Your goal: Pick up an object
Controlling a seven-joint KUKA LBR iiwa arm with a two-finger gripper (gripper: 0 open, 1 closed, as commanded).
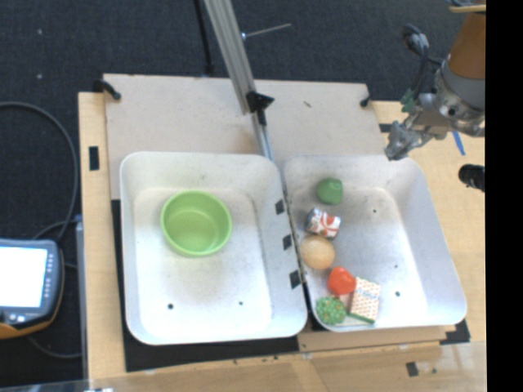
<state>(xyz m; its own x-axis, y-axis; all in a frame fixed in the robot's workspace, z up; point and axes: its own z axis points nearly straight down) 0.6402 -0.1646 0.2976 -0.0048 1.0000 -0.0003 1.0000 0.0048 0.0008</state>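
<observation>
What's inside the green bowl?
The green bowl in the left bin looks like it has nothing in it: its green bottom shows. The near wall hides a sliver of the inside, and the bowl covers the bin floor under it.

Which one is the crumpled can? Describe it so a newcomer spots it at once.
Start at the right bin and follow its left wall, where small things lie in a line. The can is second from the far end, between the green ball and the tan ball. It alone is crumpled, white and red, while both neighbours are smooth, round and single-coloured.
</observation>
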